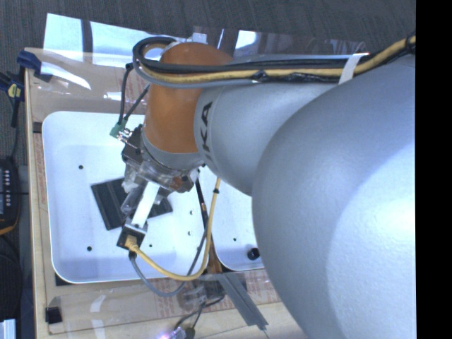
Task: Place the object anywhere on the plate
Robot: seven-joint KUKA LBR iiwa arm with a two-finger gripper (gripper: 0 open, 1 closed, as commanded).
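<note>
A dark, flat, square plate (108,200) lies in the left white bin (63,189), left of the bin's middle. My gripper (150,183) hangs straight over the plate's right part, under the orange wrist band, and hides that side of the plate. The wrist body covers the gripper's tips, and what lies between or beneath them is hidden. I cannot make out any loose object on the visible part of the plate.
The grey arm covers most of the right side, leaving a corner of the right bin (236,249) showing. The left bin's floor around the plate is bare white. A clear plastic sheet borders the bench at the back.
</note>
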